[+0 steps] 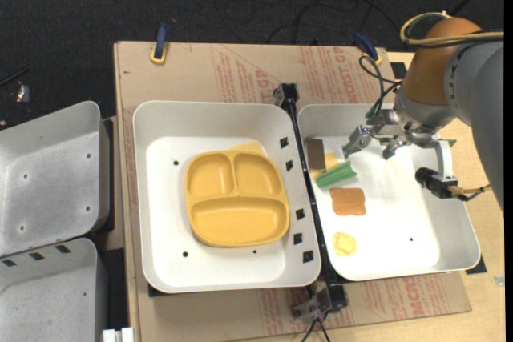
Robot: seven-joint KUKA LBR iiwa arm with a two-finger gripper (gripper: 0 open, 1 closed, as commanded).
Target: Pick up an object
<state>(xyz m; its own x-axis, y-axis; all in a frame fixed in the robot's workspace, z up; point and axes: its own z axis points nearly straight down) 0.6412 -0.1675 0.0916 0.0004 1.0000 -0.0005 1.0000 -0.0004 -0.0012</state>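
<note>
my gripper (374,142) hangs spread with nothing between its fingers. the green piece (335,175) lies just below-left of it, beside the orange slab (348,201). looks light, stiff, smooth; i'd pinch it across its narrow middle.

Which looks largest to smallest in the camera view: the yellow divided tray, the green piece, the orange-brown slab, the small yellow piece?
1. Yellow divided tray, by far
2. Orange-brown slab and green piece: too alike to rank
3. Small yellow piece
</note>
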